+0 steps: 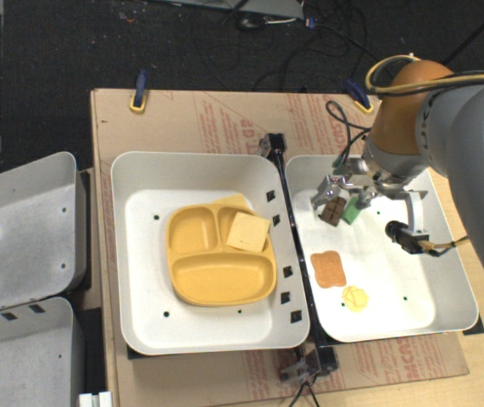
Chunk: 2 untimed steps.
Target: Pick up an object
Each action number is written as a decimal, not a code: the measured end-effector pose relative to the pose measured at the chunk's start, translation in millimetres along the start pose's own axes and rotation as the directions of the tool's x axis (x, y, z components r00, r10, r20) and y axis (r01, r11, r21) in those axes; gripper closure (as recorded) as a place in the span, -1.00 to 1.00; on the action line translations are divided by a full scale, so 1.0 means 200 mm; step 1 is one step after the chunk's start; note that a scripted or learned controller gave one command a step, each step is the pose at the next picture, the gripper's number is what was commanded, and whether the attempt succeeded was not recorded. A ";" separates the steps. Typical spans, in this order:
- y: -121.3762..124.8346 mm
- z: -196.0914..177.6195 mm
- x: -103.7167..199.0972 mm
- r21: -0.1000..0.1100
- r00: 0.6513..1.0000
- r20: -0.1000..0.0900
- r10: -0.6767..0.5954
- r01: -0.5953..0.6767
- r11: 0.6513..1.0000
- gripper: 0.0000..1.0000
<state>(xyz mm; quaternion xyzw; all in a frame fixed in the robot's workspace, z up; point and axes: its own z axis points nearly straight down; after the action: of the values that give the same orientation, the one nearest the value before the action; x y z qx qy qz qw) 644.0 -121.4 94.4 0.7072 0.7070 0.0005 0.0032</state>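
Arm over the right bin (445,312)
The gripper (336,206) seems clenched on a brown block (333,212); lifting remains.

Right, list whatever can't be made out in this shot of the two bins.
- Gripper, camera view: its fingers merge with a dark brown piece and a green piece below the wrist; a grasp cannot be judged.
- Right bin: the arm covers its far right corner.
- Small yellow object: too small to identify.
- Yellow tray: the pale square block hides part of its upper right compartment.
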 end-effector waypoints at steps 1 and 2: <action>0.01 -0.07 0.00 -0.010 1.000 0.002 0.000 0.000 1.000 1.00; 0.03 -0.29 0.00 0.001 1.000 -0.003 -0.002 0.002 1.000 1.00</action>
<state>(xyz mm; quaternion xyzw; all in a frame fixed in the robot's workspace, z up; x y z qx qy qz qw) 649.3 -121.2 151.7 0.7064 0.7078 0.0012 0.0017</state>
